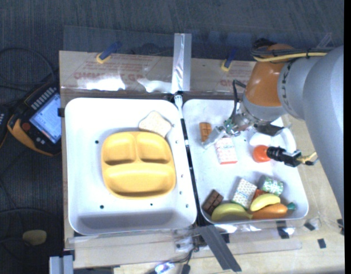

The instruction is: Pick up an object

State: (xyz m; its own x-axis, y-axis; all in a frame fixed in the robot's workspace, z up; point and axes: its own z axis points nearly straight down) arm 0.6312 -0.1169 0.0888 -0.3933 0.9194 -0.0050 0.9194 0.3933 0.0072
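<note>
The big grey arm [321, 96] fills the right side, its gripper [232, 125] low in the right white bin [192, 170], just above a small pink-and-white carton [225, 150]. Whether it's gripping, I cannot tell. Nearby, the little orange block [205, 131] could get nudged instead.
</note>
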